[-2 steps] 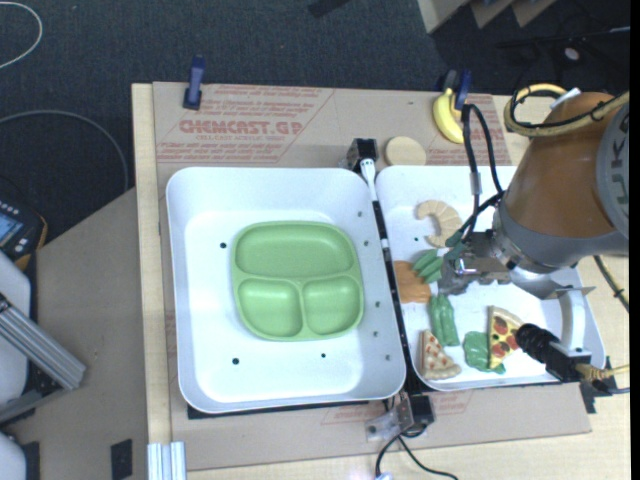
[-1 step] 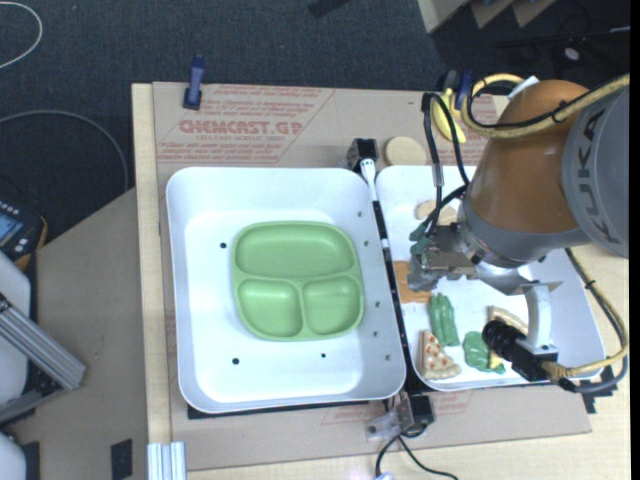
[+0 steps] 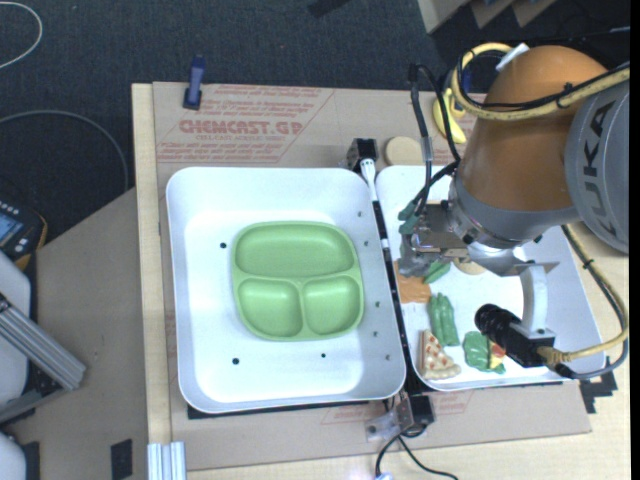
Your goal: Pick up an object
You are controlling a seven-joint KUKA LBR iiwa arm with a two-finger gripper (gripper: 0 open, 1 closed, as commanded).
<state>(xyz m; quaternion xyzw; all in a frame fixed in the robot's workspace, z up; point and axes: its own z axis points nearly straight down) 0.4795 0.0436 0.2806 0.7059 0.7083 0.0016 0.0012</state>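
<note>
the tool [image 3: 425, 253] is seen low at the left wall of the right bin [image 3: 590, 313], above an orange piece [image 3: 413, 290]; its opening cannot be told. a green toy [image 3: 443, 320] and pizza slice [image 3: 436, 354] lie crowded nearby, so a wall strike or a nudged neighbour is judged the likely miss.

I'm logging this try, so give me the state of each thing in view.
Green divided plate: upright in the left bin, nothing in its compartments.
Pizza slice: flat in the right bin.
Green vegetable: lying loose beside the pizza slice.
Orange piece: loose near the divider.
Arm: low over the right bin.
</note>
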